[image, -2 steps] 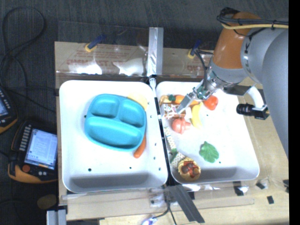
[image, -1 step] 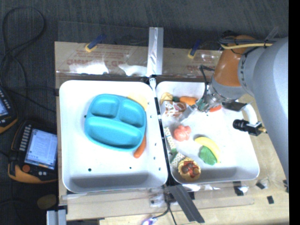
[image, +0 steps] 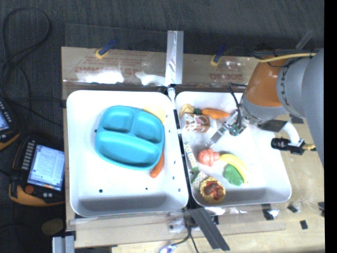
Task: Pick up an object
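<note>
- Round, brown ridged toy (image: 212,190): right bin (image: 274,186), 6 o'clock corner.
- Glossy banana (image: 235,164), green piece (image: 233,174): bin centre.
- Gripper (image: 217,136): above bin, 10 o'clock of banana; finger state cannot be determined.
- Smooth blue divided tray (image: 129,136): left bin (image: 84,194).

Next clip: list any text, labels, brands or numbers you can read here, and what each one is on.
Nothing reads clearly.
Clear plastic sheet behind the white bins: reddish mirrored lettering, too blurred to read.
Handheld orange-edged pendant with lit screen: display text too small to read.
Small brown-and-white printed packet: markings blurred.
</note>
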`<action>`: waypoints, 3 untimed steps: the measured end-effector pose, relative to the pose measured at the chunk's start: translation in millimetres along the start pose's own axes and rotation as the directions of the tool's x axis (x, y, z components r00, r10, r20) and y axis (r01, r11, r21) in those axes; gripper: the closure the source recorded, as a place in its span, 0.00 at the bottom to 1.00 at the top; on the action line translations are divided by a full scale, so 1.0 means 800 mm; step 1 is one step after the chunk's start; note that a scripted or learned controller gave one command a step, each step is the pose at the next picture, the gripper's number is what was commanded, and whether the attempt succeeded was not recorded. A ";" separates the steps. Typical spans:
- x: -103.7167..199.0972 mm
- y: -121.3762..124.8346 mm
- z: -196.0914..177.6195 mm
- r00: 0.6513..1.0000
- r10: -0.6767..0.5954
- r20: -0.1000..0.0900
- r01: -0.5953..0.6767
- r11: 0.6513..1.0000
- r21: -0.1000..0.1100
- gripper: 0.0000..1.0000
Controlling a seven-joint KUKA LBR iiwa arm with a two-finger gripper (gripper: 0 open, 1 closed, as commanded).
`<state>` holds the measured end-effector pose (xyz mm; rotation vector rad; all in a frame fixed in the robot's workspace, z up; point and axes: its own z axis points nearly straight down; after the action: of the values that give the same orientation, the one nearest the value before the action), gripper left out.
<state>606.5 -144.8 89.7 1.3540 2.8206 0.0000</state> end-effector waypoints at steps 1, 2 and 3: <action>0.012 -0.085 -0.001 0.982 0.189 -0.001 -0.189 0.982 0.000 0.00; 0.023 -0.087 -0.002 0.954 0.299 0.003 -0.299 0.954 -0.004 0.00; 0.022 -0.085 -0.014 0.955 0.297 0.004 -0.297 0.955 -0.004 1.00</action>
<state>542.0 -173.5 100.5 1.7591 2.5806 0.0052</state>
